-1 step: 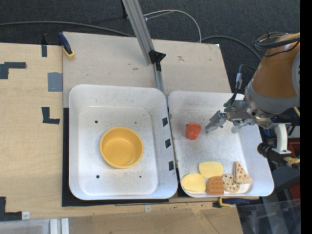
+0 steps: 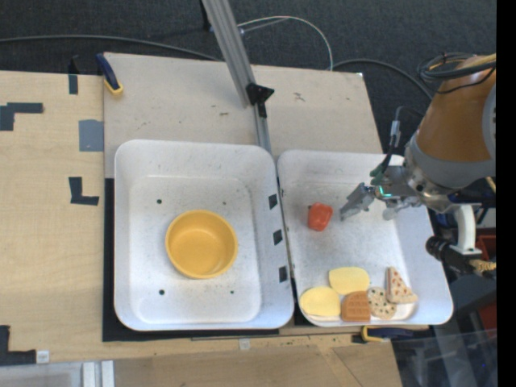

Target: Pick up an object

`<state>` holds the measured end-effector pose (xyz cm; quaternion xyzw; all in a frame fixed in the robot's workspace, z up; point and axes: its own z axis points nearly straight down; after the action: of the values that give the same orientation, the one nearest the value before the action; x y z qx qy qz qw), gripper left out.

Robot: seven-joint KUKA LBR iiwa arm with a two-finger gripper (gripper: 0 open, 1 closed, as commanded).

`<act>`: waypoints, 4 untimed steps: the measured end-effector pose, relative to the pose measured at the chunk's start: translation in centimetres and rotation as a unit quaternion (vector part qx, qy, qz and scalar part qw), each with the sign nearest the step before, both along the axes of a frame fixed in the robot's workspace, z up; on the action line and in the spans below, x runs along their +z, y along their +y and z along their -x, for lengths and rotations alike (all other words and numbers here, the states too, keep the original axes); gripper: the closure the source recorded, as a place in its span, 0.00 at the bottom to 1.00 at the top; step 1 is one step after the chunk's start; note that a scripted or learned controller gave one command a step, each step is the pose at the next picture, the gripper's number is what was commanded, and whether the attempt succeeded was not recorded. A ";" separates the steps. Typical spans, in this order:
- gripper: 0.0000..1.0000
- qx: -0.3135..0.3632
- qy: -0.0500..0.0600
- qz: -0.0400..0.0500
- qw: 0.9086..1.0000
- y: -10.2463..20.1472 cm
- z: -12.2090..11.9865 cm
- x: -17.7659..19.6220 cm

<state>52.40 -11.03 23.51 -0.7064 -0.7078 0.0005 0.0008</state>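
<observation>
In the right bin [image 2: 419, 240], your tool [image 2: 363, 202] hung just beside the small red object [image 2: 320, 217], its fingers apart with nothing between them, which I judged to be a stance for closing on that piece, since it lay alone near the bin's left wall. The red object looked stubby and rounded, orange-red and slightly tilted, well apart from the yellow and tan pieces [image 2: 355, 295] crowded along the near edge, while the yellow bowl [image 2: 201, 243] sat in the left bin [image 2: 129, 216].

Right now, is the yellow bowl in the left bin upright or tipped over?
Upright. The round yellow bowl sits in the left white bin with its rim facing up and its hollow inside visible.
</observation>
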 end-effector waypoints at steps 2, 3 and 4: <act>0.00 0.000 0.003 0.000 1.000 0.5 -0.1 -10.6; 0.00 0.000 -0.001 0.001 1.000 0.6 -0.2 -14.6; 1.00 0.000 0.001 0.000 1.000 0.6 -0.1 -13.6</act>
<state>52.52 -10.39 9.93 -0.7063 -0.7079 0.0007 0.0014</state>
